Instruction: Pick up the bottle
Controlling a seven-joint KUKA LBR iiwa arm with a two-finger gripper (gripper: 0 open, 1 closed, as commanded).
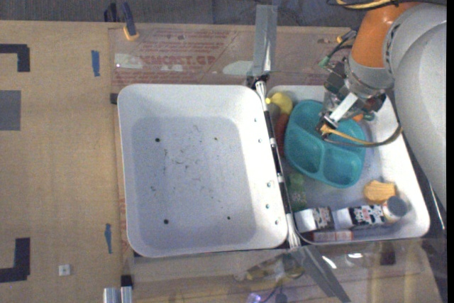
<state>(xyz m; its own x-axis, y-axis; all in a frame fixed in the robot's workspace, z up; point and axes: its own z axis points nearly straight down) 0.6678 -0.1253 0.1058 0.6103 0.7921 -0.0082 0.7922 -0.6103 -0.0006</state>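
The bottle (352, 216) is seen lying on its side along the near wall of the right bin (418, 216), grey cap to the right. Behind it lies a teal divided tray (323, 152). The gripper (333, 120) is poised over the tray's far rim; how far it is open cannot be told.

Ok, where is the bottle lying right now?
The bottle lies on its side along the near edge of the right bin, just below the teal divided tray, with a small orange piece next to its capped end.
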